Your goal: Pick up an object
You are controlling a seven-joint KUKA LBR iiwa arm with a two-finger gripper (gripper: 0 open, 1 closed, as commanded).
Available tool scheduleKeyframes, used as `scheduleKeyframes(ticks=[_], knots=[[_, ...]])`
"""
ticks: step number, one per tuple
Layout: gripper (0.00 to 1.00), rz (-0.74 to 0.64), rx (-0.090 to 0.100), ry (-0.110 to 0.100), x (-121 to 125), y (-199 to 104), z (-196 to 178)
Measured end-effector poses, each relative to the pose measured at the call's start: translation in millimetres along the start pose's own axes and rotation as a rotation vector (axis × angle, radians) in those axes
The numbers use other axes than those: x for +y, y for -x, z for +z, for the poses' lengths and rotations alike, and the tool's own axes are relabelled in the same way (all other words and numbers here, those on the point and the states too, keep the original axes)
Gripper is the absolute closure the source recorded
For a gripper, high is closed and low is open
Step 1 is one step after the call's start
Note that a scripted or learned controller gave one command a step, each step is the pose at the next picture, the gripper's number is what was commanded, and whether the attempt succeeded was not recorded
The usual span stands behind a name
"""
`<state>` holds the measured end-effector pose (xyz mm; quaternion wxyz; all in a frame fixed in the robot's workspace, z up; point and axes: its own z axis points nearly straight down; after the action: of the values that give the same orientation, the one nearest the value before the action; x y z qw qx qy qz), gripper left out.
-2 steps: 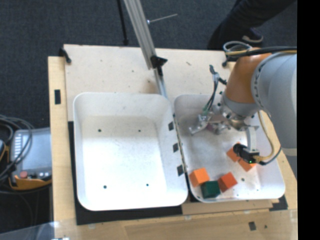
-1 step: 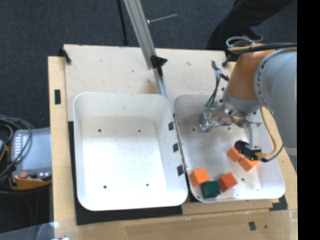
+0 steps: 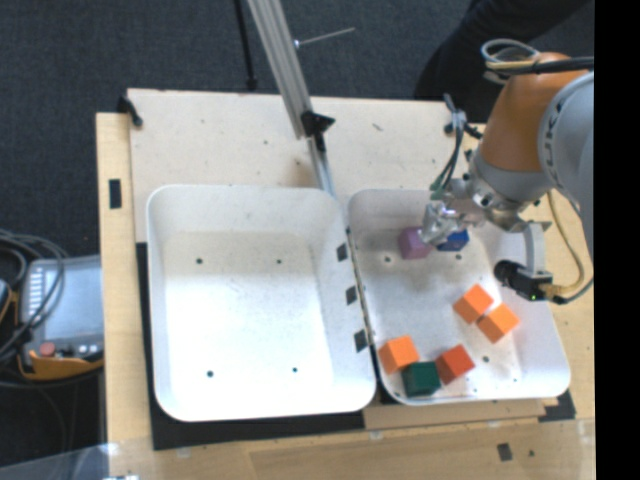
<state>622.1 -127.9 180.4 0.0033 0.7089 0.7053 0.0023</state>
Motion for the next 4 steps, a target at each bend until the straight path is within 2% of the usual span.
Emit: scheduleKeyframes(ticks=[2,3,4], knots=[[1.0,-0.008,0.001,-0.002,10.7,9.7,-93.8],[1.0,-0.011,0.002,-0.008,6.2,-45.1,-97.6],[1.0,-0.011,0.001,-0.009,-1.8,-96.5,-80.7]])
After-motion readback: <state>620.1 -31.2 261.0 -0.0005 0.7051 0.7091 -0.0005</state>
